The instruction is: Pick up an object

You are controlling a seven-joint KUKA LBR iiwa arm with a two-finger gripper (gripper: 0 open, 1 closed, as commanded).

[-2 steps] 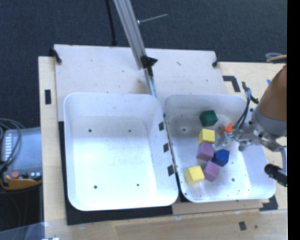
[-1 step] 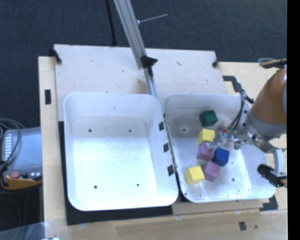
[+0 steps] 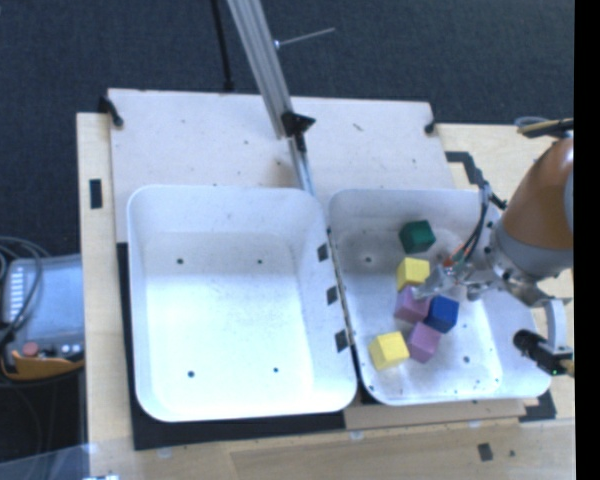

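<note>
While my arm reaches in from the right, the pale wooden worktop [image 3: 95,298] carries two shallow white plastic bins side by side. On the left sits the left white bin [image 3: 230,303], with nothing but a few small dark holes in its floor. Next comes the right white bin [image 3: 365,233], where the small blocks are gathered near the middle. Lowest and furthest left lies a yellow cube [image 3: 389,349], with a purple cube [image 3: 423,341] touching its right side. Above them a second purple block [image 3: 411,305] sits under a second yellow cube [image 3: 413,271], and a dark green cube [image 3: 417,235] stands apart at the top. A blue cube [image 3: 442,313] sits right beside the purple ones, directly under my end effector [image 3: 453,274]. Whether my end effector is released or clenched, I cannot tell.
</note>
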